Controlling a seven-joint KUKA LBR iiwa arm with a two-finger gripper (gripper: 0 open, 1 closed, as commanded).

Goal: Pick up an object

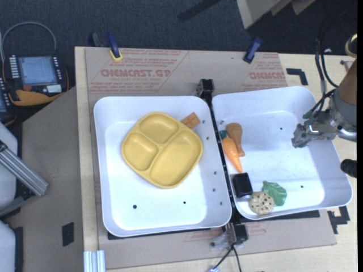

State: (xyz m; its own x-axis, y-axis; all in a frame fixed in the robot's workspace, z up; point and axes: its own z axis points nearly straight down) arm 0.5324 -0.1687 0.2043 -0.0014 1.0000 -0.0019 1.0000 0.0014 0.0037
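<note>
End effector [303,136] above the right bin [317,188], its opening impossible to tell and nothing visibly held; the carrot [232,154], well to its left near the divider, is best approached vertically, centred across its narrow width.

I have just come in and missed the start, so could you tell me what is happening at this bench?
A robot arm reaches in from the right, its gripper above the right bin near that bin's right side, with nothing seen between its fingers. In that bin lie a carrot, a black block, a cookie and a green leafy piece. The left bin holds a yellow divided plate.
</note>
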